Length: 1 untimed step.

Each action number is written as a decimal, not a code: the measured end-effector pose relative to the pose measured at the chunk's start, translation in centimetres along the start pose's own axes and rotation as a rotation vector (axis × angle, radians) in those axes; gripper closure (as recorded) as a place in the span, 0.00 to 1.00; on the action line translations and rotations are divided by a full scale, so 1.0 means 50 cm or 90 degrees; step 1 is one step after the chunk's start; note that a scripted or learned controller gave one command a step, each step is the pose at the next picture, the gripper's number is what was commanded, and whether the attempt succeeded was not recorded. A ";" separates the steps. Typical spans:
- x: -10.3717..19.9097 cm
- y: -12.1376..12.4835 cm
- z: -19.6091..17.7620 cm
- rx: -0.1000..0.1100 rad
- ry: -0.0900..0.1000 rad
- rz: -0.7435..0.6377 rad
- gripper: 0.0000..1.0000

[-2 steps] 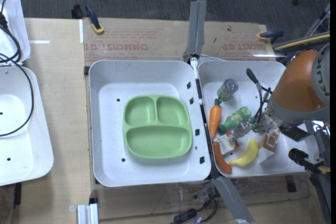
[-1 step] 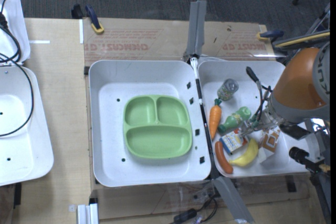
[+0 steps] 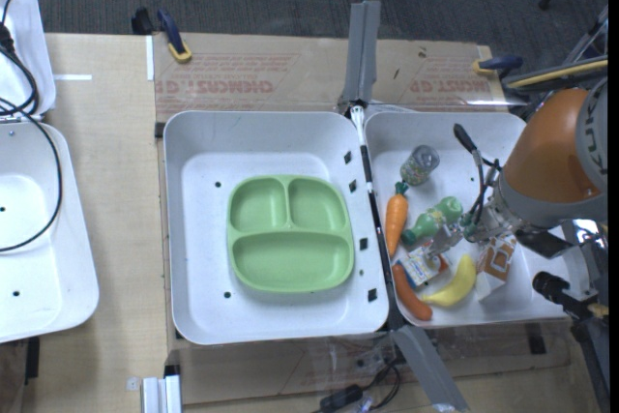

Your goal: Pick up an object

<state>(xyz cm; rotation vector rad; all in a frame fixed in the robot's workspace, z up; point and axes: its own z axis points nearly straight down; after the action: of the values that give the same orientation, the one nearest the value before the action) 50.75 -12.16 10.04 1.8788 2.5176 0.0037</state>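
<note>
I judge the target to be the clutter in the right bin (image 3: 522, 305): a banana (image 3: 456, 283), two carrots (image 3: 397, 220), a green toy (image 3: 432, 219) and a small jar (image 3: 420, 165), packed close so any descent meets something. My gripper (image 3: 474, 225) sits low among them, just right of the green toy; I cannot tell its state. The left bin (image 3: 193, 237) holds a green divided plate (image 3: 290, 234).

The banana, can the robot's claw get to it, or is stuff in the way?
Nothing covers the banana. The gripper hangs just above it in the right bin. But a small packet and an orange carrot crowd its left side, so grabbing might bump them.
</note>
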 end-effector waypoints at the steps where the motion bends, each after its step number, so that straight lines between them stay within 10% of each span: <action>1: 0.086 0.084 -0.176 0.005 0.000 -0.070 0.00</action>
<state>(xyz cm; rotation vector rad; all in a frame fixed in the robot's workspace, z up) 53.56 -6.87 18.83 1.7398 2.6203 -0.0054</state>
